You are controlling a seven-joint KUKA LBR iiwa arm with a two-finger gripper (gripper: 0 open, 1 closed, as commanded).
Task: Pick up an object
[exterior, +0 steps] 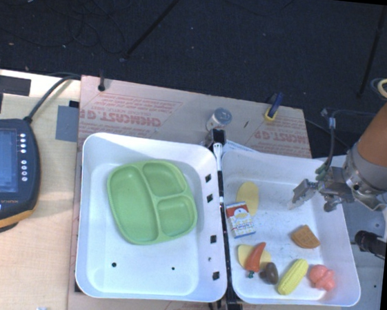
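Hovering at the right bin's (351,235) far right, your gripper (316,194) looks spread, gripping nothing; drop squarely over the orange wedge (305,236) (nearest target) before pinching.

My arm (380,148) comes in from the right, its orange band uppermost and the grey wrist below it, angled down and to the left. The gripper (317,195) hangs at the end with its two fingers (303,192) spread apart, nothing between them.
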